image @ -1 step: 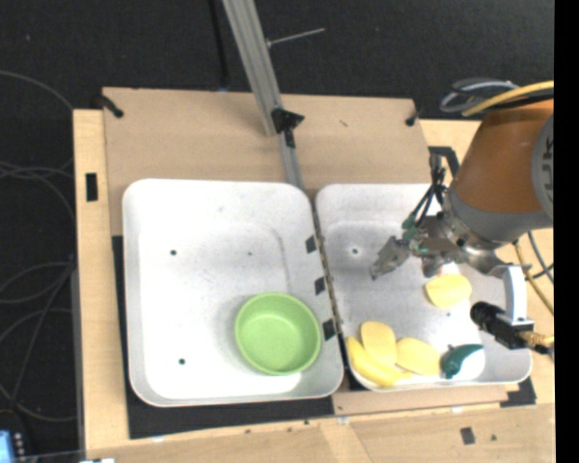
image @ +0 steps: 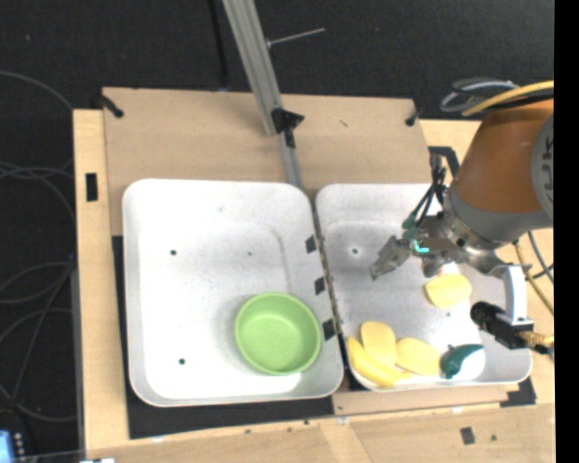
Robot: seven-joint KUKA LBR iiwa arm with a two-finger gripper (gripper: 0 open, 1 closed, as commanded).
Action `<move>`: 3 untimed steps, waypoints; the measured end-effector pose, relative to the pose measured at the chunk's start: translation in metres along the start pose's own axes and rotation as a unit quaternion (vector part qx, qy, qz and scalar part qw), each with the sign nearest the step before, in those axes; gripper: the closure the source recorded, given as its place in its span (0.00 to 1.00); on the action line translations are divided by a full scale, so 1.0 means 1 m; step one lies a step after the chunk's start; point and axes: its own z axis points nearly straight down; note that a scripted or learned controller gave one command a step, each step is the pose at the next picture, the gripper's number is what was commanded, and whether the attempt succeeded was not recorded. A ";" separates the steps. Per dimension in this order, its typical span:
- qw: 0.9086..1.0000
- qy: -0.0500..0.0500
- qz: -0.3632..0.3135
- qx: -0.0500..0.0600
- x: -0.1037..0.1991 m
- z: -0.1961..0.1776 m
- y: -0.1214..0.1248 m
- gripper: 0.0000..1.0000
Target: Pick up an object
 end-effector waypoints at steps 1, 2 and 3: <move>1.000 -0.003 0.002 0.003 -0.006 0.051 0.009 0.00; 1.000 -0.002 0.002 0.002 -0.012 0.093 0.009 0.00; 1.000 -0.003 0.002 0.002 -0.015 0.124 0.009 0.00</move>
